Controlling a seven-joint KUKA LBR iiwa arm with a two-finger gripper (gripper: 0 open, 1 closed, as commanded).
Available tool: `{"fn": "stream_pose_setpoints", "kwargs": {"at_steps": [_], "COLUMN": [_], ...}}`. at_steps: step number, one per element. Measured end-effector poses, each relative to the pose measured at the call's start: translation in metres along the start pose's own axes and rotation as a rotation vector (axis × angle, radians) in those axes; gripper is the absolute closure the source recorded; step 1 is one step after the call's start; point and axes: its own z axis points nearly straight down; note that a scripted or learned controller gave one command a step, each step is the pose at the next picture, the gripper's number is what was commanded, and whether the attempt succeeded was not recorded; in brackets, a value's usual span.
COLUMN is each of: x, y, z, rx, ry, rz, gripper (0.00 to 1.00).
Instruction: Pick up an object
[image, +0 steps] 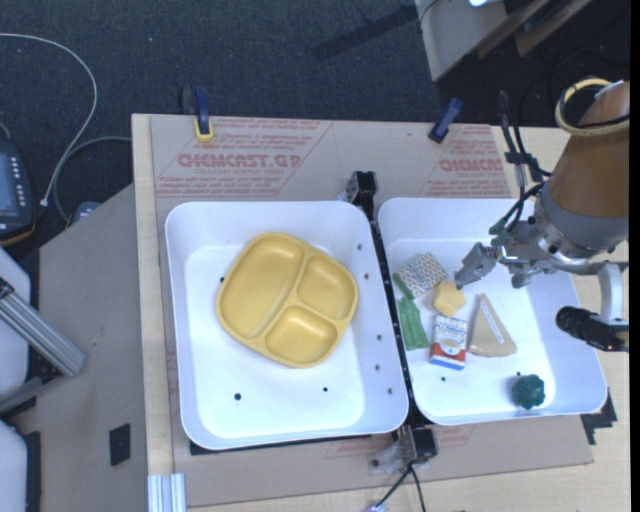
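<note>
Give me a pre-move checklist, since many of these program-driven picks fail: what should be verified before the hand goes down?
1. Hand over the right bin: ok.
2. Nothing between its fingers: cannot tell.
3. Nearest target, the yellow block, unobstructed from above: ok.
4. Block clear of neighbours: not ok; the small carton and the tan wedge lie close.
5. Yellow divided plate in the left bin, out of the way: ok.
</note>
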Motion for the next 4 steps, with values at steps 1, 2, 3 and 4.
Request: {"fn": "stream_pose_setpoints", "kwargs": {"at_steps": [1,2,3,4], "x": [0.001,0.011,0.010,0.011], "y": [-0.008,-0.006,-0.005,0.000], "z": [0.061,0.114,0.101,0.038], "rx": [0.000,-0.002,-0.008,-0.013], "ry": [0.001,0.001,-0.001,-0.003], "rz": [0.000,-0.001,0.001,-0.002], "gripper": [0.00,0.00,1.00,1.00]}}
